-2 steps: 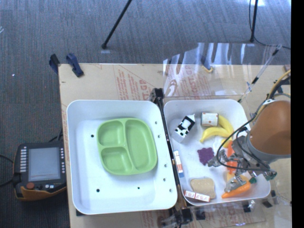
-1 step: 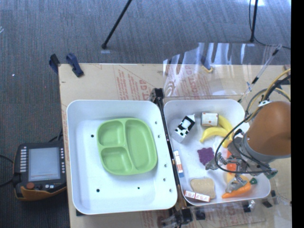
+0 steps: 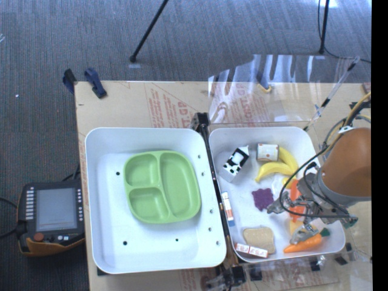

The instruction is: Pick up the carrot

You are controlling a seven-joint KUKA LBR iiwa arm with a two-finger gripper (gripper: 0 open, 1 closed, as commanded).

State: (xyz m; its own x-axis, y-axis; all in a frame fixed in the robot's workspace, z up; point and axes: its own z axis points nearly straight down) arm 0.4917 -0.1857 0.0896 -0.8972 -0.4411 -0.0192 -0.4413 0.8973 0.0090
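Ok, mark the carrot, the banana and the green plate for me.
carrot (image 3: pixel 306 242): camera view, middle of its orange body.
banana (image 3: pixel 280 165): camera view, middle of the yellow curve.
green plate (image 3: pixel 162 185): camera view, ridge between its compartments.

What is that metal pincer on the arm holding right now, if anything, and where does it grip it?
It cannot be told. The pincer hangs low in the right white bin, just above the orange carrot with a green top, but its tips are lost in clutter.
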